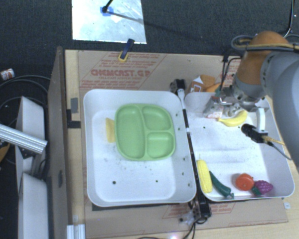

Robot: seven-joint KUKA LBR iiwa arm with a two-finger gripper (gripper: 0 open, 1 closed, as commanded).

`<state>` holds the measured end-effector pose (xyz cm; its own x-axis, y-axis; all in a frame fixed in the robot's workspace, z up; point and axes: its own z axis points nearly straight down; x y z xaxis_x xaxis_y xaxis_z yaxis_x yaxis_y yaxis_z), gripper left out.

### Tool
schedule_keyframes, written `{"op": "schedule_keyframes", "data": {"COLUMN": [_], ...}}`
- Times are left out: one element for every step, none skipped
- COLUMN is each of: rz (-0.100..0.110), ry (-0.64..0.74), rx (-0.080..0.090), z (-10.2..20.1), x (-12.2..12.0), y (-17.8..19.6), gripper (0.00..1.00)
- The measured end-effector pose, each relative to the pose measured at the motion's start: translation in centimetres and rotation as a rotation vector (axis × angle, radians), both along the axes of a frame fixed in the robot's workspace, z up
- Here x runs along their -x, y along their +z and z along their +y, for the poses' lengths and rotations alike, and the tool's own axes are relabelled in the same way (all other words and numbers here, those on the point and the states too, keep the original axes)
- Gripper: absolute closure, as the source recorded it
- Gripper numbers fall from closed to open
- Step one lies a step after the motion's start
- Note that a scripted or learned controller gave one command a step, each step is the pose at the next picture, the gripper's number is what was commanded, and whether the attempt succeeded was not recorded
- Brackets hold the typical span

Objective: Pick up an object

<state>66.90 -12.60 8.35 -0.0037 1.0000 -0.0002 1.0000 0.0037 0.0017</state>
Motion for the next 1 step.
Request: {"op": "schedule_keyframes", "data": {"rz": [-0.001], "ry": [0.004], "rx": [0.002], "z": [-0.02], "x": [-0.08], "y": [1.30], "gripper": [1.00]}}
